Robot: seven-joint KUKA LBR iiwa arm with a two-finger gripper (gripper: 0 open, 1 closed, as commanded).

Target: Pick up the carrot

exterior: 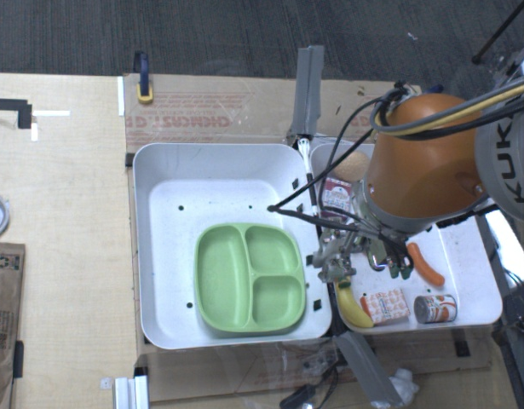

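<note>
I'm seeing the gripper [364, 262] hanging over the right bin [475, 309]; the carrot [427, 265] is lying just right of it, not grasped. Can't tell its grip state.

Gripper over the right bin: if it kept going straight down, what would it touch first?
Likely the banana or bare bin floor beside it; the gripper hangs left of the carrot. Depth is unclear.

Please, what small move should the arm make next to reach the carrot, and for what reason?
Probably a short sideways shift toward the view's right, then down. The two-finger gripper hangs over the right white bin, near the yellow banana, while the small orange carrot lies apart from it, further right. Nothing shows between the gripper and the carrot except bare bin floor.
</note>
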